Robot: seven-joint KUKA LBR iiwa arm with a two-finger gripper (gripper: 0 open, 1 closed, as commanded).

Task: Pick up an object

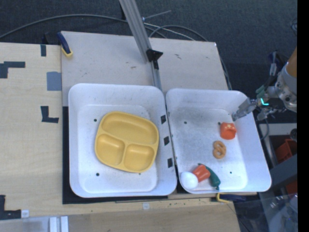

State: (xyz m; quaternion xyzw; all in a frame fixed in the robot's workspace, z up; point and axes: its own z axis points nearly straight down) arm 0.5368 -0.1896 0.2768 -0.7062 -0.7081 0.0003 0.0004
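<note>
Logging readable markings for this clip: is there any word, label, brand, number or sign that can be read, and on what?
None can be read: there is no lettering on the yellow tray, the two white bins, the small objects in the right bin, the bench or the gripper. The dark patches on the bench are plain tape shapes, not characters.

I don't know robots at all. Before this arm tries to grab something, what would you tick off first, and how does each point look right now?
1. Things to pick lie in the right bin: ok, orange toy, pretzel, white egg, carrot-like toy.
2. Gripper carries nothing: ok.
3. Gripper over a target: not ok, it sits at the bin's upper right rim.
4. Orange toy stands apart from its neighbours: ok.
5. Egg and carrot-like toy separated: not ok, they touch.
6. Finger opening: cannot tell.
</note>
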